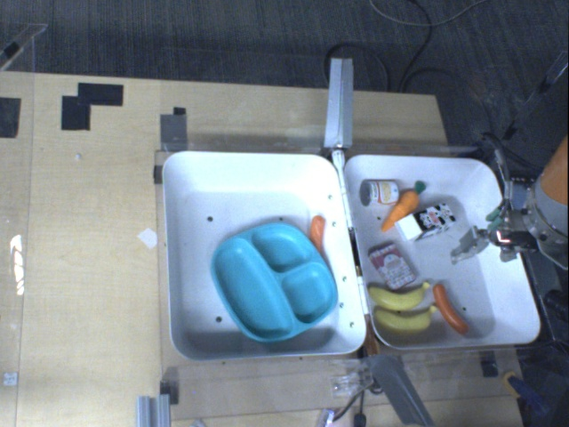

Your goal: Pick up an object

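Arm's in from the right, gripper [469, 244] over the right bin [511, 323] near its right wall, nothing between the fingers. Can't tell if the claw is spread or closed, too small/blurred.

Pickable stuff, all in right bin:
- carrot [401, 208]: long axis diagonal, green top toward upper right, tip toward lower left. Just beside a small jar [382, 191] lying on its side.
- white box w/ dark print [429, 221], just right of carrot tip.
- dark red packet [391, 265], mid-bin, flat.
- two bananas [402, 308], axis approx left-right, stacked near the front wall, touching each other.
- orange sausage-shaped item [450, 309], diagonal, upper left to lower right, just right of bananas.

Left bin [191, 265]: blue divided plate [274, 279], tilted approx diagonal in the bin; small orange item [317, 231] at its upper-right edge, axis approx up-down.

Surface: light wood bench [80, 265], black tape marks [89, 103] upper left, metal bracket [340, 105] between bins at back. Room: dark carpet behind, loose cable [427, 12] on the floor.
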{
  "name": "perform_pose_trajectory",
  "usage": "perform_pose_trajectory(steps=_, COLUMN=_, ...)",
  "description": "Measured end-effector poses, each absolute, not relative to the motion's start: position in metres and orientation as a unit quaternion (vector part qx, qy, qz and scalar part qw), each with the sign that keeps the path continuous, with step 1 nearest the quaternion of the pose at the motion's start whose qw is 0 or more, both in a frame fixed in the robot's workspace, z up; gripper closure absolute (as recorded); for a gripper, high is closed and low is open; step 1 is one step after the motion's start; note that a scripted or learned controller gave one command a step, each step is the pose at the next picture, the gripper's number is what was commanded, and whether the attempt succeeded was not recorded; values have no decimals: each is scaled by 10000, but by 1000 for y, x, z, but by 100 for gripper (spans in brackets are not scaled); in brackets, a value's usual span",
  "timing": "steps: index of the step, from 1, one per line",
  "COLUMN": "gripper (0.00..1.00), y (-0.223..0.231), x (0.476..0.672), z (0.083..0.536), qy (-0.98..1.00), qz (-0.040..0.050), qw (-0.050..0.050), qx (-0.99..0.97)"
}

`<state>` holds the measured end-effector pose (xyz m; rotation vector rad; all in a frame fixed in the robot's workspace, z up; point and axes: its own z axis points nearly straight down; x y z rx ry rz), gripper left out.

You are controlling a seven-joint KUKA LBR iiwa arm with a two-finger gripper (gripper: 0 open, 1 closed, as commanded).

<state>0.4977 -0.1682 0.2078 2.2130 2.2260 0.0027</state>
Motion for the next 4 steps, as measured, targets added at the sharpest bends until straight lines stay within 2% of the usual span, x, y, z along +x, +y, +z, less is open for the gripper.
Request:
perform_pose_trajectory(steps=1, gripper=100, y=-168, x=500, z=219, qy=7106, qz=23, qw=33, qx=7036)
perform_pose_trajectory(steps=2, gripper=100, y=-206, x=493, z=298, qy=7374, qz=13, qw=38, qx=6754)
perform_pose_trajectory(steps=3, gripper=100, y=-205, x=498, z=291, qy=7648, qz=10, qw=32, qx=6443)
perform_pose_trajectory(steps=4, gripper=100, y=-206, x=488, z=354, qy=7380, qz=15, qw=43, qx=6748)
